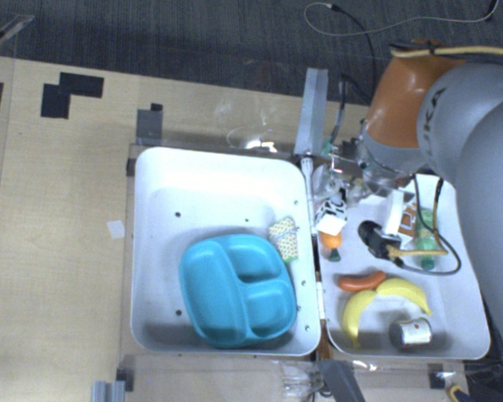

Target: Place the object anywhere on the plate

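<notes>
Plate: the blue divided plate [227,289] lies flat in the left bin [158,232]. You see nothing resting in its wells, so the placing is not yet done.
Gripper: the gripper [331,202] hangs up and to the right of the plate, just across the wall between the bins. From this angle you cannot tell how wide it stands or whether it has hold of anything.
Object: judge the small orange piece [329,240] to be the target, since it lies closest under the gripper. It sits to the right of the plate, just beyond the dividing wall, in the right bin [466,334].
Arm: the arm [467,109] leans in from the plate's far right, wrist turned down, which suits a pick from above.
Other things: the banana [382,301], the red-orange stick [362,281] and the can [413,332] lie farther right of the plate, apart from the gripper.
Pad: a patterned pad [285,236] touches the plate's upper right rim.
Next move: expect a lift clear of the wall before any travel toward the plate; its right-hand well is nearest.
Risk: the pad could get nudged on the way in.
</notes>
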Tool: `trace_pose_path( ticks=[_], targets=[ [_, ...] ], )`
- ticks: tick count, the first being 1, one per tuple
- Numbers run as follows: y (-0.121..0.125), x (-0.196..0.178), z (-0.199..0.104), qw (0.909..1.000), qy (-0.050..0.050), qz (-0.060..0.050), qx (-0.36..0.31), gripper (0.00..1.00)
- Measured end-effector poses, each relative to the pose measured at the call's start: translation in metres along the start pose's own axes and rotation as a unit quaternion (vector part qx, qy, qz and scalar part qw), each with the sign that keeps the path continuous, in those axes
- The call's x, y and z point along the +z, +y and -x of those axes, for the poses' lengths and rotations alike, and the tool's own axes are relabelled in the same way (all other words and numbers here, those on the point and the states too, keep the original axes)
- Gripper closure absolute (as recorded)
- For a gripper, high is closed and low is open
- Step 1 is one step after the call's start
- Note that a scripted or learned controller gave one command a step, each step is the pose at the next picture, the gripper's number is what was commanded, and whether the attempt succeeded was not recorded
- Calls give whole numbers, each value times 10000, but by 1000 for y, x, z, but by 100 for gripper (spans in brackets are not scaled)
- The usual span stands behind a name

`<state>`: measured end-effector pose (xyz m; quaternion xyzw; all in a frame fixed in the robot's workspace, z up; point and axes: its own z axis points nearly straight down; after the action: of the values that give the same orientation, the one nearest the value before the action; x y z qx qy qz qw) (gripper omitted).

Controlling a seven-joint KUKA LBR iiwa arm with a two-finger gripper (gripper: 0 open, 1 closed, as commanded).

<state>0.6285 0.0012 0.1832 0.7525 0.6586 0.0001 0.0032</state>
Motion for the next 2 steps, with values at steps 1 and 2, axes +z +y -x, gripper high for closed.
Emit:
trace_pose_path(
  ticks=[1, 2],
  targets=[
    [-40, -6, -8, 9949, -80, 90, -999, 100],
    [-81, -5, -67, 9962, 56, 56, -872, 100]
  ],
)
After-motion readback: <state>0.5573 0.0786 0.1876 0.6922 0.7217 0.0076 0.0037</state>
